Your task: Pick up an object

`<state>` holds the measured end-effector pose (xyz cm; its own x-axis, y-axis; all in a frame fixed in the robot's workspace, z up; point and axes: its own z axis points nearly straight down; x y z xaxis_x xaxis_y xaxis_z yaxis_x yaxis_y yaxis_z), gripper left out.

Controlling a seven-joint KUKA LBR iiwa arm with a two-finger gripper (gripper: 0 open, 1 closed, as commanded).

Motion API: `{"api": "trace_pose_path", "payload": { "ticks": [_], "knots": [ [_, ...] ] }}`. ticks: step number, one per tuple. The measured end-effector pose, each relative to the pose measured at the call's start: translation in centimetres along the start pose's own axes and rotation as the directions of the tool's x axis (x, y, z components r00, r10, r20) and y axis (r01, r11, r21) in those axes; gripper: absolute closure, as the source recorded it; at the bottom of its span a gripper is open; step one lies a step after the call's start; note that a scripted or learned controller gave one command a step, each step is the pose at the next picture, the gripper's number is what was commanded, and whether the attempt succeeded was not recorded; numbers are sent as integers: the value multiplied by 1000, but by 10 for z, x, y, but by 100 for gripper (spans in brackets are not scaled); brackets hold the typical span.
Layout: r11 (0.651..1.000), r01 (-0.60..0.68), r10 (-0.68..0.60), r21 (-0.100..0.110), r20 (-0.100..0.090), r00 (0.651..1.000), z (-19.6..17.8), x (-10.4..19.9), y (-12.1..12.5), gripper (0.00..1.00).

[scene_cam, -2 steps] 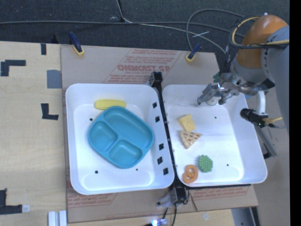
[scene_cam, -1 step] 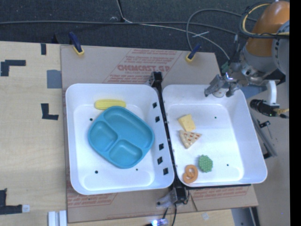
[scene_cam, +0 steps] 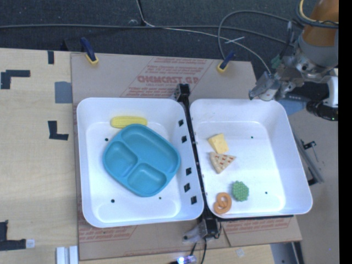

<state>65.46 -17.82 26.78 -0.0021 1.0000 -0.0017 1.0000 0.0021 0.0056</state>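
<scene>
The right bin (scene_cam: 275,117) holds a yellow cheese block (scene_cam: 219,143), a tan wedge with red dots (scene_cam: 221,161), a green bumpy piece (scene_cam: 240,191) and an orange pretzel (scene_cam: 223,202). In the left bin (scene_cam: 88,114) lie a blue divided plate (scene_cam: 142,159) and a yellow corn cob (scene_cam: 128,122) just behind it. My gripper (scene_cam: 265,90) hangs above the right bin's far right corner, well away from all the items, with nothing seen between its fingers.
A black divider clip strip (scene_cam: 187,147) runs between the two bins. Cables (scene_cam: 242,43) loop over the cardboard behind the bins. Two yellow-and-blue clamps (scene_cam: 88,51) pin the cardboard's back edge. The arm's body (scene_cam: 319,32) fills the upper right.
</scene>
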Motion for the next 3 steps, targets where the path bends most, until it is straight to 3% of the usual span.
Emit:
{"api": "trace_pose_path", "payload": {
  "ticks": [1, 3],
  "knots": [
    [1000, 0, 0, 3, -1, 1000, -31, 0, 1, 100],
    [1000, 4, -3, 9, -2, 1000, 13, 105, -10, 100]
  ]
}}
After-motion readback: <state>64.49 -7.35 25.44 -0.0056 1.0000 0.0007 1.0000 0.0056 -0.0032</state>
